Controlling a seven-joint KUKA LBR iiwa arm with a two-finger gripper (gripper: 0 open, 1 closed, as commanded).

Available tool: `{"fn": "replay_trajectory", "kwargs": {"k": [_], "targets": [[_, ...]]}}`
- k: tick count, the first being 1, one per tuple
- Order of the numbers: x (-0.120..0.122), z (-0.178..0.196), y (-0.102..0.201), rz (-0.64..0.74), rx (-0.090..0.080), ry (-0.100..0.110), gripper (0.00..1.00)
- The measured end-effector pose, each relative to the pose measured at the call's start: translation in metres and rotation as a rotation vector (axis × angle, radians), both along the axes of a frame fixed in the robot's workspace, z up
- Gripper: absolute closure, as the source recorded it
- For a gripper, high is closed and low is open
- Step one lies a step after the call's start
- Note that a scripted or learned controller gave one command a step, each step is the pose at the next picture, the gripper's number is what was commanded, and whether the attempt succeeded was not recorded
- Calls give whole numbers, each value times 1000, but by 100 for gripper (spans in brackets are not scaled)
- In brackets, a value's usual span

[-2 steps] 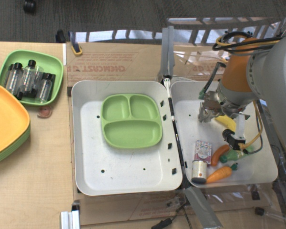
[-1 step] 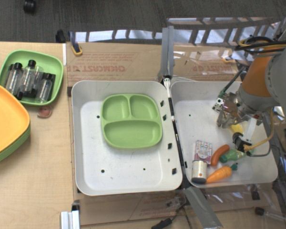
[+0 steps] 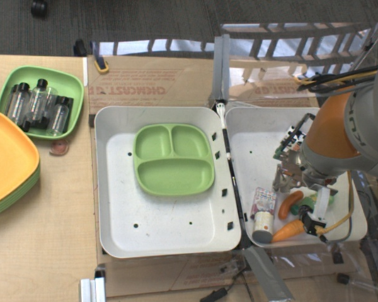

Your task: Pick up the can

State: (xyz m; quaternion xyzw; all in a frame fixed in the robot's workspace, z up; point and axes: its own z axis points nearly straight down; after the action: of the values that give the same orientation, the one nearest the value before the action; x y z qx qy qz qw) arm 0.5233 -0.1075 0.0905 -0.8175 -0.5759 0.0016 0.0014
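- While the counter point(image 3: 44, 244) spreads wide under both bins, the grey arm point(image 3: 349, 137) with its orange band reaches in from the right over the right bin point(image 3: 252, 131).
- Left bin point(image 3: 113, 187) carries a green divided plate point(image 3: 174, 158), well apart from the work.
- On the counter's far left sit stacked orange plates point(image 3: 9, 162) and a green tray point(image 3: 72, 99) of small bottles.
- Low in the right bin, the hand point(image 3: 291, 168) hangs above the clutter; whether it is apart or together I cannot tell.
- Near it lie a carrot point(image 3: 288, 230) and a smaller orange piece point(image 3: 291, 203).
- Lying on its side at the bin's near left corner, the can point(image 3: 262, 217) points its round end toward the near wall, just left of the carrot.
- Judged step: the approach, nothing visibly gripped. Next, the hand needs to shift left and nearer, then descend across the can's body.
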Motion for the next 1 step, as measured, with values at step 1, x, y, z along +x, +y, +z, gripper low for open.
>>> {"fn": "replay_trajectory", "kwargs": {"k": [1], "targets": [[40, 0, -8, 215, -1, -2, 100]]}}
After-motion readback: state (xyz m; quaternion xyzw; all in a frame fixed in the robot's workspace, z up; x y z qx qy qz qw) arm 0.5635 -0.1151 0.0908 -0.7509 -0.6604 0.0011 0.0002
